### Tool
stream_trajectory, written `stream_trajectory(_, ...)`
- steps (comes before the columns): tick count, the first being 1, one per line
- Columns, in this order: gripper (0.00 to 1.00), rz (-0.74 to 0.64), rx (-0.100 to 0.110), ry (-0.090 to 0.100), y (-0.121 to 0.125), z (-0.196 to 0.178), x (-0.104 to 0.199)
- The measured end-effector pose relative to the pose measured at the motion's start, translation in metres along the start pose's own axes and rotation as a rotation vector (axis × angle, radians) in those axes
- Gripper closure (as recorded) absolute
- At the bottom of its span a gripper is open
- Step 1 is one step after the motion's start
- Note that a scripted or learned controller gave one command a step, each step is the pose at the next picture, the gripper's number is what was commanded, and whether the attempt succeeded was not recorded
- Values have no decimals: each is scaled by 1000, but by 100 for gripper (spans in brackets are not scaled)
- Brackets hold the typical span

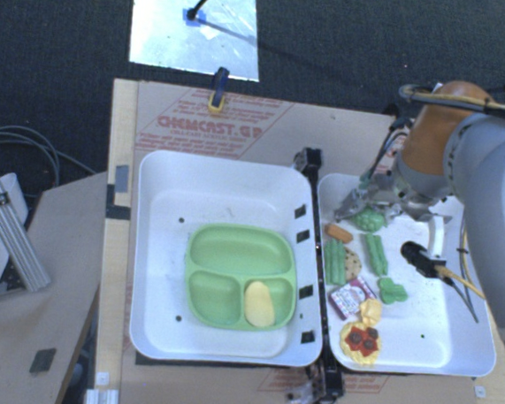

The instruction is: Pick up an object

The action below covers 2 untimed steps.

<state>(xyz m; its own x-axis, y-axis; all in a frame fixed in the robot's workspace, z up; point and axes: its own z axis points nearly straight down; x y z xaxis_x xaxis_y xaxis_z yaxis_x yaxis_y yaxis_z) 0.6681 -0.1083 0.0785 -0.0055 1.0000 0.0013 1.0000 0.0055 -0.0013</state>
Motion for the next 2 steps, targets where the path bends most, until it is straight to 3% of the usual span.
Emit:
stream_trajectory(1,100,-1,-7,-2,2,-18,-1)
stream_trajectory(2,100,-3,-9,0,-20,-112,54)
